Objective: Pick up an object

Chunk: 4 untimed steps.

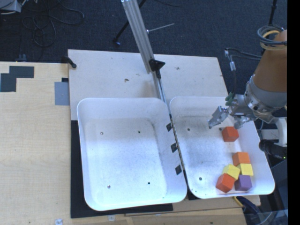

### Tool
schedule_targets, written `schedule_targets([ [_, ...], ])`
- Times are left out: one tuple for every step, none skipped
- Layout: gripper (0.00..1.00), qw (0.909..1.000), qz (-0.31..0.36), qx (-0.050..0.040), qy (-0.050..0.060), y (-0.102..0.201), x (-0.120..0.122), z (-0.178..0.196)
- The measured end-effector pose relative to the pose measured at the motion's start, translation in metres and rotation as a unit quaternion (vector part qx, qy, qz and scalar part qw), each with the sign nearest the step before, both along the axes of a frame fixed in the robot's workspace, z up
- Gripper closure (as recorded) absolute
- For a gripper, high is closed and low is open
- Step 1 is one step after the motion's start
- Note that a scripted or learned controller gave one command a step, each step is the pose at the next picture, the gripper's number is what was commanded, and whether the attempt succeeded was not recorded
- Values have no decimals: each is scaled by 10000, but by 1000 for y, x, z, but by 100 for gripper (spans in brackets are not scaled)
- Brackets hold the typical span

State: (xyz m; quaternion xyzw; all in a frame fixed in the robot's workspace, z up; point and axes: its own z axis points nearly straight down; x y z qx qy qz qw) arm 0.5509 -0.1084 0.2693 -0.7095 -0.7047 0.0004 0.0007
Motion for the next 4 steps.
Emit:
schedule_targets([
  [100,10000,-18,0,2,-2,0,10],
  [100,10000,3,5,52,-84,-39,-111],
  [0,10000,12,4,5,-82,-36,-107],
  [0,10000,54,-2,1,-101,16,-154],
])
